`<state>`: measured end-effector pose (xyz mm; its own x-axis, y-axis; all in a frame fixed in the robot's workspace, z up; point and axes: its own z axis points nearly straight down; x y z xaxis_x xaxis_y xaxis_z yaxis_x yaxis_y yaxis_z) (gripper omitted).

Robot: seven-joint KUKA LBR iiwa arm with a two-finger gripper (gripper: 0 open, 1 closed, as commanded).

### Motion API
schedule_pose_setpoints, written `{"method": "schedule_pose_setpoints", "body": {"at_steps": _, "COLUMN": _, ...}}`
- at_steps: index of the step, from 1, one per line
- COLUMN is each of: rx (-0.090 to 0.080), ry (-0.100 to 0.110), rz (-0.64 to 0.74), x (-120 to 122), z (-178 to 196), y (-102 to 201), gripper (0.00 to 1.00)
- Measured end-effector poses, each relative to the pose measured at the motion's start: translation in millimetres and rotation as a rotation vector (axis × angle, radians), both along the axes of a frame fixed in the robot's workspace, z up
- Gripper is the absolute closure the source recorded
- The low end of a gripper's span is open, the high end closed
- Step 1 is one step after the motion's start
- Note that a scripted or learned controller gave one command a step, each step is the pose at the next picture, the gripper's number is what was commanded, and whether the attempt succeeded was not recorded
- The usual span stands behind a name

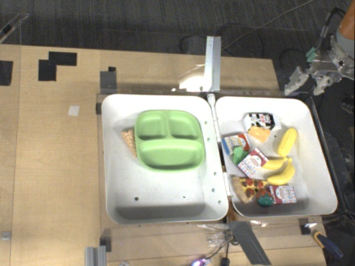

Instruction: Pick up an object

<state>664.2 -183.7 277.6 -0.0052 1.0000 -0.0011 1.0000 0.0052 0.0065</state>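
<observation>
My gripper (308, 84) hangs at the far right, above and behind the right bin's back right corner, its two pale fingers spread apart with nothing between them. The right bin (310, 112) holds several small items: two yellow bananas (287, 141) (280, 173), a black-and-white carton (259, 119), an orange piece (259, 134), a red-and-white packet (252, 164), a green item (239, 153) and another small carton (284, 193). The gripper touches none of them.
The left bin (119, 165) holds a green divided tray (168, 139) with a tan cracker-like piece (129, 142) tucked at its left edge. A metal post (213, 62) stands behind the divider between the bins. Cables run across the dark floor at the back right.
</observation>
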Motion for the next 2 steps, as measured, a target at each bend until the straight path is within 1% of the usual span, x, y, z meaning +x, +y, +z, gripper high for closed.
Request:
{"method": "schedule_pose_setpoints", "body": {"at_steps": 1, "rx": 0.001, "ry": 0.003, "rz": -0.016, "x": -51.7, "z": -123.2, "y": 31.8, "gripper": 0.00}}
{"method": "schedule_pose_setpoints", "body": {"at_steps": 2, "rx": -0.001, "ry": -0.013, "rz": -0.205, "x": -116.1, "z": -185.7, "y": 25.7, "gripper": 0.00}}
